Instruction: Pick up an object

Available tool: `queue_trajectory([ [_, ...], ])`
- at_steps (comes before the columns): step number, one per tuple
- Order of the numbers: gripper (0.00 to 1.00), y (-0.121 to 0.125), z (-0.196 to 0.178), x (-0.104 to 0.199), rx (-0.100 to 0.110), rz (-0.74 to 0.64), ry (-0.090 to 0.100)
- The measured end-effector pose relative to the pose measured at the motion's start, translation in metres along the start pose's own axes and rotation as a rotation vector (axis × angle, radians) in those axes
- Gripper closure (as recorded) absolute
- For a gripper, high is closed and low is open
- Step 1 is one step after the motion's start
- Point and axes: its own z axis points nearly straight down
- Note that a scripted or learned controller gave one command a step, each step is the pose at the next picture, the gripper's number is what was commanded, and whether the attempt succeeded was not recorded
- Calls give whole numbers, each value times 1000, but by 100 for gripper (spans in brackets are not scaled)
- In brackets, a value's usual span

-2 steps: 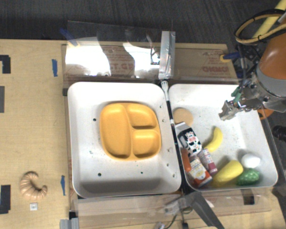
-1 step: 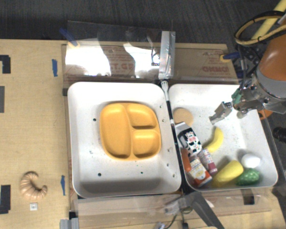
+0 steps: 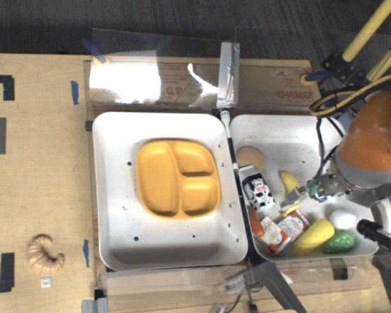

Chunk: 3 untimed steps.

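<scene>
The grey arm's gripper (image 3: pixel 304 193) hung low over the right white bin (image 3: pixel 274 130) at the frame's lower right; its grip state could not be told. Just beside it lay a small yellow banana-shaped toy (image 3: pixel 289 182), with a yellow plastic pepper (image 3: pixel 315 235) and a green round toy (image 3: pixel 339 242) nearer the bottom edge.

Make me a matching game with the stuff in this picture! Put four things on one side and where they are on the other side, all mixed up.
Things:
1. orange divided plastic tray
2. tan curled croissant-shaped toy
3. green rounded toy
4. small white egg-shaped ball

Places:
A. on the wooden bench, outside both bins
B. in the middle of the left white bin
C. in the right white bin, just above the green toy
D. at the right bin's near edge, beside the long yellow toy

Pairs: 1-B, 2-A, 3-D, 4-C
</scene>
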Motion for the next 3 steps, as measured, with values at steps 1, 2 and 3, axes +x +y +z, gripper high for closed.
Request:
queue_trajectory([
  [1,100,-1,-6,1,6,1,2],
  [2,0,-2,-5,1,7,1,3],
  [3,0,41,35,-30,1,138,1],
])
